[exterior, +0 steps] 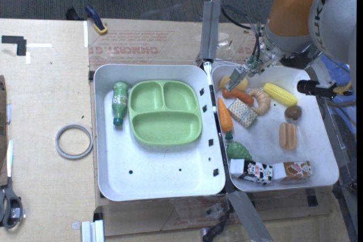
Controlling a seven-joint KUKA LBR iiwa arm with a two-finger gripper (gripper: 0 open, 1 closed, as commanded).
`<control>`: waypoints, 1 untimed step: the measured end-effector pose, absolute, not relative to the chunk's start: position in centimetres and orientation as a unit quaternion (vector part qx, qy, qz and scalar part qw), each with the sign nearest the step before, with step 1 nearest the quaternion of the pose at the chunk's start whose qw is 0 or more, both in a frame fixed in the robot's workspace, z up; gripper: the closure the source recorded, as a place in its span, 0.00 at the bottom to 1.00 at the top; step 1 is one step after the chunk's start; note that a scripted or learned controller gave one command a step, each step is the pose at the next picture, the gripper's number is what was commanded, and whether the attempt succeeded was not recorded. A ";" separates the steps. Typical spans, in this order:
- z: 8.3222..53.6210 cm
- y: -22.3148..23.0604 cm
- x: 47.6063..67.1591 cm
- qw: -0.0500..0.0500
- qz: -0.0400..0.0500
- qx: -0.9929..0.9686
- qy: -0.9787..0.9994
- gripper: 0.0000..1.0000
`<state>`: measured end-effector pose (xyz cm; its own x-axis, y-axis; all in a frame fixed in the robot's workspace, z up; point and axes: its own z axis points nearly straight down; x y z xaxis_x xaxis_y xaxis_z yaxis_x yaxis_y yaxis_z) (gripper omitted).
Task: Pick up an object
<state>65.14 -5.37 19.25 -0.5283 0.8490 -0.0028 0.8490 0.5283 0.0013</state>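
Toy food fills the right bin (pixel 317 167): corn cob (pixel 280 93), hot dog (pixel 287 135), carrot (pixel 224 115), red sausage (pixel 239 96), cracker-like block (pixel 244 114), pale ring-shaped pastry (pixel 262 100), brown round piece (pixel 292 113), green leafy piece (pixel 238 151), cow-print carton (pixel 257 171) and brown box (pixel 296 169) along the near edge. Gripper (pixel 233 81) sits low over the far-left corner of that bin, fingers pointing down-left, right above a yellow item (pixel 240 84) and beside the red sausage. Finger gap too small and blurred, cannot tell how far apart they are or whether anything is caught between them. Arm comes in from the upper right, orange band above the wrist. Left bin (pixel 153 178) holds a green divided plate (pixel 165 111) and a green bottle (pixel 119 102) lying just beside its left edge. On the bench left of the bins: tape ring (pixel 74 140), scissors (pixel 10 204) at the edge.
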 end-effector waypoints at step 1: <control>19.2 -7.9 65.9 0.002 0.000 0.447 0.894 0.00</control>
